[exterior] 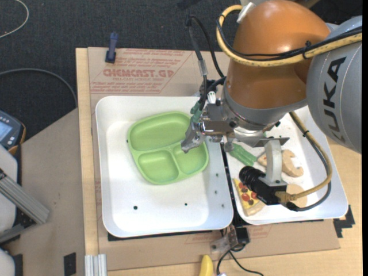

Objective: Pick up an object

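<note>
Two white bins sit side by side before you on a brown board printed "CHEMCAST GP" (pixel 138 72) in red. In the left bin (pixel 115 171) lies a green divided plate (pixel 167 148), smooth plastic, rounded corners, three compartments; its long axis runs from about ten o'clock to four o'clock. You'll see the gripper (pixel 192 138) over the plate's three o'clock rim, metal fingers pointing down; whether they are apart or together you cannot tell. The right bin (pixel 322 209) holds a pale wooden piece (pixel 287 167) with cut-out notches, a green-handled tool (pixel 241 153) and a pizza-slice toy (pixel 248 199) at its six o'clock corner. The grey arm (pixel 339 91) reads "KUKA".
</note>
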Motion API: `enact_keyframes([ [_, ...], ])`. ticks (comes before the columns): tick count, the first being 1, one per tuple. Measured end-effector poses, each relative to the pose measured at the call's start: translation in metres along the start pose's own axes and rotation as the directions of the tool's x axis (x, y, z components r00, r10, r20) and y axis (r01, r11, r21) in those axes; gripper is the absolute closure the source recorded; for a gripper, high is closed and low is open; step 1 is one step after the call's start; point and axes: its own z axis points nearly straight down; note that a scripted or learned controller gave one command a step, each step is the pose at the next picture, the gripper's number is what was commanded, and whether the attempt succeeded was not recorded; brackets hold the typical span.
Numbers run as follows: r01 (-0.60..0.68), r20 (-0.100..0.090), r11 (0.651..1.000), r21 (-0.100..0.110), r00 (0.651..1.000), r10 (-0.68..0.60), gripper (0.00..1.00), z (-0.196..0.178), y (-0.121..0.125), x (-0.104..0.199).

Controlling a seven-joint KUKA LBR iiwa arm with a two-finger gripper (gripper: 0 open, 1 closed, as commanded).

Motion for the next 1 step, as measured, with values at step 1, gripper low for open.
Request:
enact_keyframes([
  [1,-0.008,-0.001,1.0,-0.009,1.0,0.008,0.0,0.0662,0.0626,-0.0511],
])
